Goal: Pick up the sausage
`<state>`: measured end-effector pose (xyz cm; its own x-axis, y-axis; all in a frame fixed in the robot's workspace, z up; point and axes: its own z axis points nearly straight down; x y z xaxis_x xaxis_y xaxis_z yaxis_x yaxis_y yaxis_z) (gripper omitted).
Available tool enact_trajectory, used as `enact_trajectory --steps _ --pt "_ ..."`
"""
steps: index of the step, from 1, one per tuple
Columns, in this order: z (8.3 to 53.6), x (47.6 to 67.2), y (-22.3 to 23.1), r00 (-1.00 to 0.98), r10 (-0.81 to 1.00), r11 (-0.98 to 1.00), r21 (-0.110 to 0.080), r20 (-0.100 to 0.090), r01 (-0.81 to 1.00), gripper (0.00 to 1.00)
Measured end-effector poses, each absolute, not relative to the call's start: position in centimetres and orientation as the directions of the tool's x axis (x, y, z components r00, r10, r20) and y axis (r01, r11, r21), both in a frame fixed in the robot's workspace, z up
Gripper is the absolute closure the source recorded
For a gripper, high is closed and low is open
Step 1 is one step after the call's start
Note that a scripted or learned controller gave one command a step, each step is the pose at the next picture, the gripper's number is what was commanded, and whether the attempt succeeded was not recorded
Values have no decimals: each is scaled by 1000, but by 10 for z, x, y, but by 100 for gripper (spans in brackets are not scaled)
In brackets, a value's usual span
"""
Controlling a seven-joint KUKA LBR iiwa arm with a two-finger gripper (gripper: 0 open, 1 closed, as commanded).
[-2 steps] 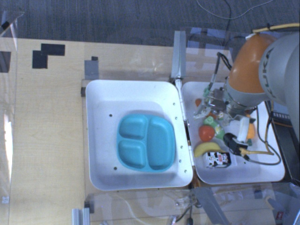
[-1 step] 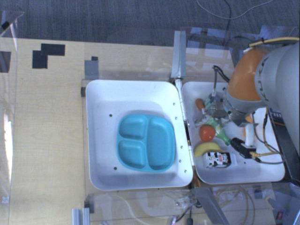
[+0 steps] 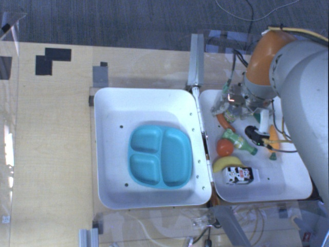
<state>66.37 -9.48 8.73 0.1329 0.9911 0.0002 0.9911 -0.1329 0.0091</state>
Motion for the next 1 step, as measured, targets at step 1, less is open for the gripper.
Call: enact_trajectory --steps 1 --pt "99 666 -93 125 992 -125 14 0 992 100"
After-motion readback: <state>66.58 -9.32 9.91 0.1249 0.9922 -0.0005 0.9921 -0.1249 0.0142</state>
